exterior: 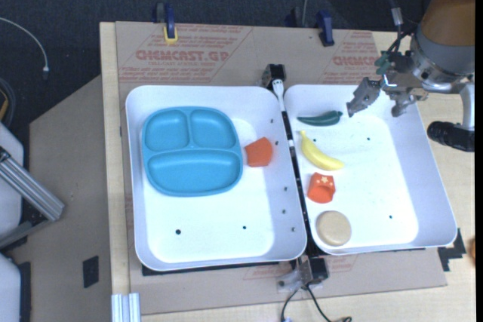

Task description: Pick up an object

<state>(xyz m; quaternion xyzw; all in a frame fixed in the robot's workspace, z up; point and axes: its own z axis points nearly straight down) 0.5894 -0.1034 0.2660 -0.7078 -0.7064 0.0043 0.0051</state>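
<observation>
Glossy white plastic bins (377, 234) sit on matt brown board (113, 162); the blue tray (192, 151) looks smooth plastic.

Right bin (423, 185) is our landmark, and four things lie along its left side. At the top, a dark green pepper (320, 118) lies flat, stem end leftward. Just below it, a yellow banana (318, 152) slants down to the right. Below that, a red pepper piece (322, 188). Nearest the bin's bottom-left corner sits a round beige bun (333, 228).
</observation>
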